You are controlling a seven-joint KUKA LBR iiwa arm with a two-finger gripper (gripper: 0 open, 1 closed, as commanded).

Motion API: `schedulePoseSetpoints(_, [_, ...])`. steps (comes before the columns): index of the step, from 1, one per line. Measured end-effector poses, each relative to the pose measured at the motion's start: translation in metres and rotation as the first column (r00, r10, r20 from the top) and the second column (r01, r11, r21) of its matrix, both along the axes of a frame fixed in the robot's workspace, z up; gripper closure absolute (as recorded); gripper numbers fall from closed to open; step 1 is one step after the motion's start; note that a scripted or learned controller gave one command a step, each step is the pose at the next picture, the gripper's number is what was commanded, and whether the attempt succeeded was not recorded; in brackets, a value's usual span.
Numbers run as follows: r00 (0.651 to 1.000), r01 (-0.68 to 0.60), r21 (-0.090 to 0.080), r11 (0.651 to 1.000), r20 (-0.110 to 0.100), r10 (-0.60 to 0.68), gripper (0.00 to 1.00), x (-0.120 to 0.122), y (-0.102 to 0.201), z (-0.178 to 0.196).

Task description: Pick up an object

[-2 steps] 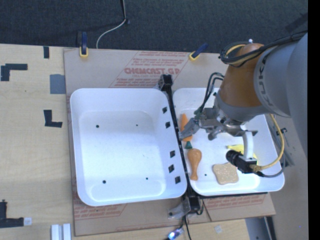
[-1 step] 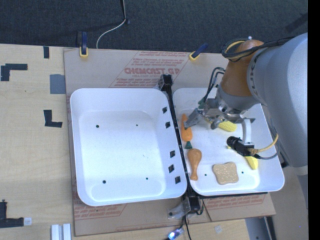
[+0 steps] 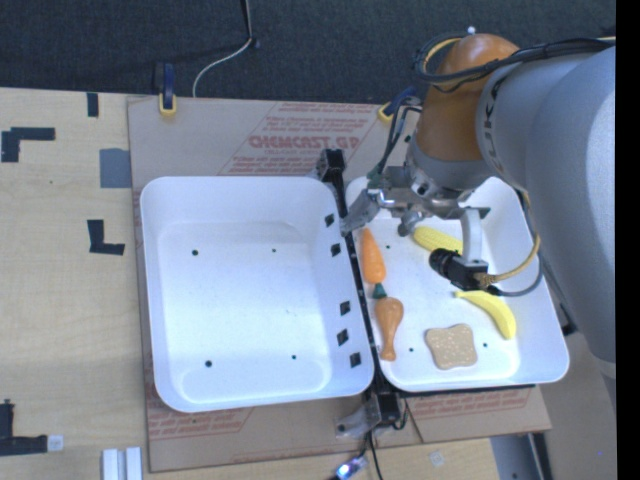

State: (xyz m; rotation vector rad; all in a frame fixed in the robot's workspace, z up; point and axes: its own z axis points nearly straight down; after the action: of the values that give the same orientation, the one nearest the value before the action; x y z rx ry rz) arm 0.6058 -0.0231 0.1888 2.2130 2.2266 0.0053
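A grab here risks closing on air or nudging the yellow plastic banana against the right white bin, since the grey end effector hangs crowded over it at the bin's twelve o'clock. Whether it is spread or pinching anything cannot be told; the wrist apparently hides it.

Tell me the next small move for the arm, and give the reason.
Probably a short drop straight down onto the upper banana. The gripper hangs in the right bin just above that fruit, and nothing shows between its fingers. The carrot, drumstick, bread slice and second banana lie farther off.
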Motion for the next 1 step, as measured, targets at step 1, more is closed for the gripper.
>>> schedulePoseSetpoints(1, [1.0,0.014,-0.004,1.0,0.006,-0.014,0.0,-0.0803,-0.0861,0.151])
